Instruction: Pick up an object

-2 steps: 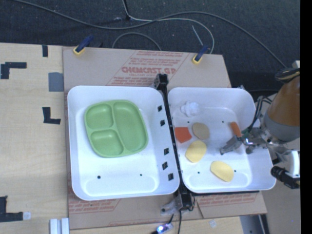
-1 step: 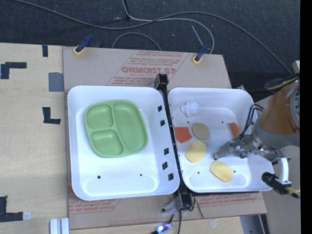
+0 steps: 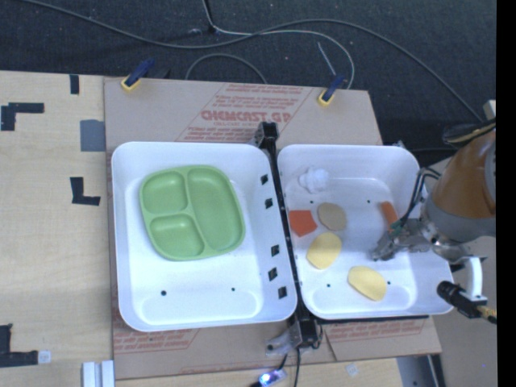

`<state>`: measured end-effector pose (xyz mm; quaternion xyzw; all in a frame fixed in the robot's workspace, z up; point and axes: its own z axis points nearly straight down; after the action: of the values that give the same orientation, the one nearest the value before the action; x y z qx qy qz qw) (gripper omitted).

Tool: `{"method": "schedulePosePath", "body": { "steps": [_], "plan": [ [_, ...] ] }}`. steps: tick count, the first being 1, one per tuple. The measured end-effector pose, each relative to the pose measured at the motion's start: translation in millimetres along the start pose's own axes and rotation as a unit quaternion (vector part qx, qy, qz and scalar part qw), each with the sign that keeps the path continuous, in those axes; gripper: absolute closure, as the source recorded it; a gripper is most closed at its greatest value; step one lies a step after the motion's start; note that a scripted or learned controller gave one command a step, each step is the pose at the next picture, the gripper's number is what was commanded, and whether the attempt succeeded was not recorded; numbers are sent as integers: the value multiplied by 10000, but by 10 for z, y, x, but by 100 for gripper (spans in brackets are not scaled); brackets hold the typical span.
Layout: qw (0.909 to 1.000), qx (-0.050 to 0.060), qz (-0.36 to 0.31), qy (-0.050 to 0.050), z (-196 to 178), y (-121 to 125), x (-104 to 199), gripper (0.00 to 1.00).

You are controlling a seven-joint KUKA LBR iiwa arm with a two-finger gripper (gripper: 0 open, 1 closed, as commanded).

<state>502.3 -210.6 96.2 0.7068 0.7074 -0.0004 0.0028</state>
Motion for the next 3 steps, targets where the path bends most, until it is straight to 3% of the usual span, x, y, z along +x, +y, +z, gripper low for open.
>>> {"method": "schedulePosePath", "body": {
  "steps": [2,3],
  "plan": [
    [10000,-5,-8,15,-1034,62,74,100],
    [10000,14,-3,21,-1101,68,79,100]
  ]
}}
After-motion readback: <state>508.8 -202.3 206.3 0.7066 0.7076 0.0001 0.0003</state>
